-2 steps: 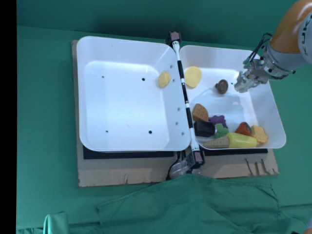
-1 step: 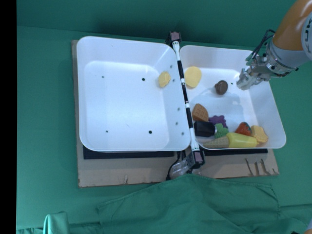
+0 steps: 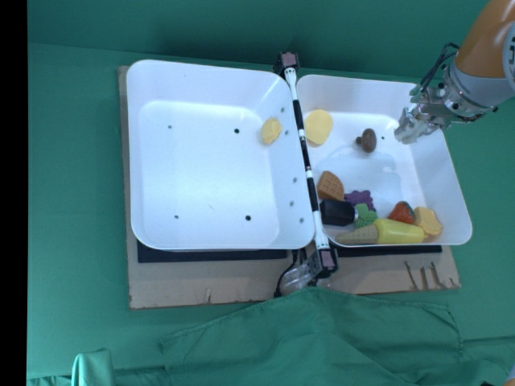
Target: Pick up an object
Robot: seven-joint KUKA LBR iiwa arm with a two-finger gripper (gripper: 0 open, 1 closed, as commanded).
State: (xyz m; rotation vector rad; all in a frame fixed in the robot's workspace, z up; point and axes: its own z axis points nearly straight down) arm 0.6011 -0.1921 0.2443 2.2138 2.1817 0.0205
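My gripper (image 3: pixel 408 129) hangs over the right bin's (image 3: pixel 438 167) far right part, above the bin floor, with nothing visible between its fingers. A small brown mushroom-like piece (image 3: pixel 368 140) lies to its left. A pale yellow chip (image 3: pixel 318 126) rests near the divider. Along the bin's near side lie a waffle piece (image 3: pixel 330 186), a purple grape cluster (image 3: pixel 359 199), a black-and-green eggplant (image 3: pixel 344 212), an ice-cream cone (image 3: pixel 358 235), a yellow pepper (image 3: pixel 398 232), a strawberry (image 3: pixel 401 212) and an orange piece (image 3: pixel 428 221).
The left bin (image 3: pixel 201 215) holds one yellow chip (image 3: pixel 271 131) at its far right wall. A black-and-white bar (image 3: pixel 304 155) divides the two bins. Green cloth (image 3: pixel 322 336) bunches at the bench's near edge.
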